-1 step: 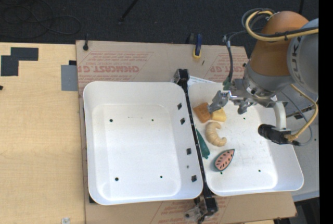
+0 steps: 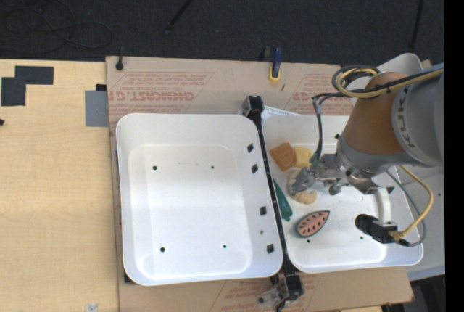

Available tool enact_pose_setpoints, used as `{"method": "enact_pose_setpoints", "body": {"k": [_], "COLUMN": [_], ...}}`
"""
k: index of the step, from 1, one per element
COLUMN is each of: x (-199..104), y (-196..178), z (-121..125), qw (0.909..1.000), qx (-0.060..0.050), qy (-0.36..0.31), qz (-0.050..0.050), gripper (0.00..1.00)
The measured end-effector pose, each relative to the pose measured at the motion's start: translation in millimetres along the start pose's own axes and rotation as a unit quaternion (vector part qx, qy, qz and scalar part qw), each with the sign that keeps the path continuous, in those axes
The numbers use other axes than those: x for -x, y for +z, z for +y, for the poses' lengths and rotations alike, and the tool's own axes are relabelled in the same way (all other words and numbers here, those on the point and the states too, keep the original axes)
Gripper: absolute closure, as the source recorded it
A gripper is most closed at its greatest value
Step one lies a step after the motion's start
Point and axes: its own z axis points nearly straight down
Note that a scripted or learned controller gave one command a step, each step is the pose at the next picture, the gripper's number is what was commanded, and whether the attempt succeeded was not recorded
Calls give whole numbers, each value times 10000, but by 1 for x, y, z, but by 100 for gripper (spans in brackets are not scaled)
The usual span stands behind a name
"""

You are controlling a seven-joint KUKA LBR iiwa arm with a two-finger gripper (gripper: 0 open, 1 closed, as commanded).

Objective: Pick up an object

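Note:
My gripper hangs low in the right bin, near its left side, right over a small tan lump. An orange-tan block and a small yellow piece lie just beyond it, toward the bin's far end. A red watermelon-slice toy with dark seeds lies nearer the front. A green stick-like thing rests along the bin's left wall. From this angle the state of the gripper is unclear.
The left bin sits beside the right one, with a black divider strip between them. Both stand on a cardboard sheet held by a blue-and-yellow clamp at the back.

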Motion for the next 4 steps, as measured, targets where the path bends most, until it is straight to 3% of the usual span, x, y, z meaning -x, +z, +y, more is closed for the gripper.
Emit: {"method": "enact_pose_setpoints", "body": {"k": [1,2,4], "x": [-18,-17,-22], "y": [17,6,17], "z": [68,65,-15], "qw": [10000,10000,10000], "qx": [70,40,48], "qy": [-32,-5,-5], "qz": [-6,-1,-4], "gripper": [0,100,100]}}
